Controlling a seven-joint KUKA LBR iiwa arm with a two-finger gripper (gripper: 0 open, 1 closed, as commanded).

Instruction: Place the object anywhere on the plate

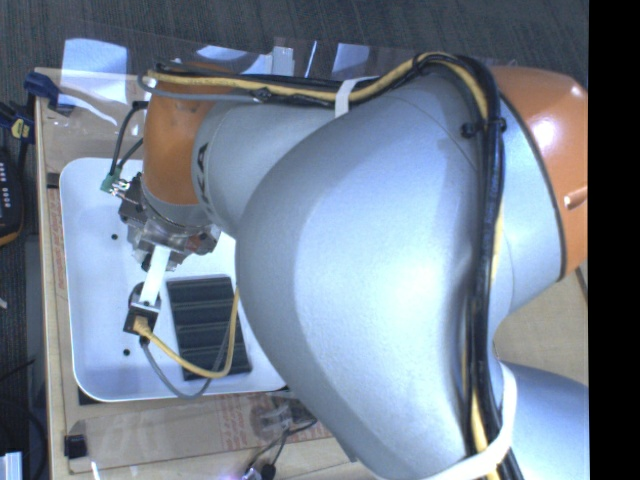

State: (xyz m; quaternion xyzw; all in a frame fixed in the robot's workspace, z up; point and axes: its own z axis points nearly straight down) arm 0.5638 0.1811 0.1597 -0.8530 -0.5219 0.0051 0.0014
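Dark ribbed block (203,320) lying flat in the white bin (85,268) at the view's left, toward its lower right part, gripper (168,236) over the bin just beside the block, open or closed cannot be told, grey arm (380,268) covering everything to the right

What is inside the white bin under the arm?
A dark ribbed slab lies on the bin floor near the gripper. The arm covers the bin's right part.
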